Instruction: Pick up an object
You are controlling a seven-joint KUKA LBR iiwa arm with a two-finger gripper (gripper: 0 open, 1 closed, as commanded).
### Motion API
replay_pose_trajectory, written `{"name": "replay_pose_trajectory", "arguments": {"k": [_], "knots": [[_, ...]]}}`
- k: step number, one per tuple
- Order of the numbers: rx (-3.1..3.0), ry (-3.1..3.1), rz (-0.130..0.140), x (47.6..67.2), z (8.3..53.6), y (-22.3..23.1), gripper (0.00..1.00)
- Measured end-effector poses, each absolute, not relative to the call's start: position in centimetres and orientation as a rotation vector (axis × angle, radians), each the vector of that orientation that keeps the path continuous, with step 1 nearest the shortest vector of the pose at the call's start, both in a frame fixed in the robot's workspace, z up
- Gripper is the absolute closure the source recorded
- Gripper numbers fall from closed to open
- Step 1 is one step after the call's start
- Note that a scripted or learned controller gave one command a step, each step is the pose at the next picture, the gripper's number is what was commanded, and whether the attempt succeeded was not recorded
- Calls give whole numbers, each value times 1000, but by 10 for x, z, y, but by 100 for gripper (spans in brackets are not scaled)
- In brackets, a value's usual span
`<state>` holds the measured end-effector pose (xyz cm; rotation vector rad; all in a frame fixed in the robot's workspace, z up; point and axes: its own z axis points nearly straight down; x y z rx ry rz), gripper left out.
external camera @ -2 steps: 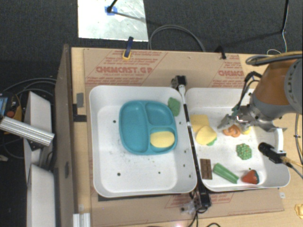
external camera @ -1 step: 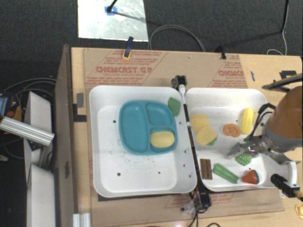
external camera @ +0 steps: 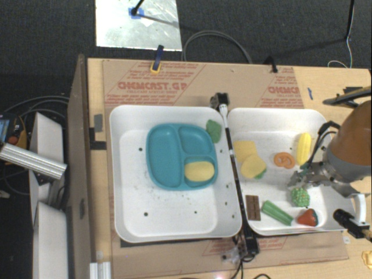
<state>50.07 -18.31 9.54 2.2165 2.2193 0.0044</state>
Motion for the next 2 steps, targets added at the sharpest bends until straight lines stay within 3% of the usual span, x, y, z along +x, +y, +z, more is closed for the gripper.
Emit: {"name": "replay_pose_trajectory", "arguments": {"k": [1, 2], "knots": [[2203, 2226, 13, 532, 191, -138, 100], [2217, 2223, 3, 529, 186, -141, 0]]}}
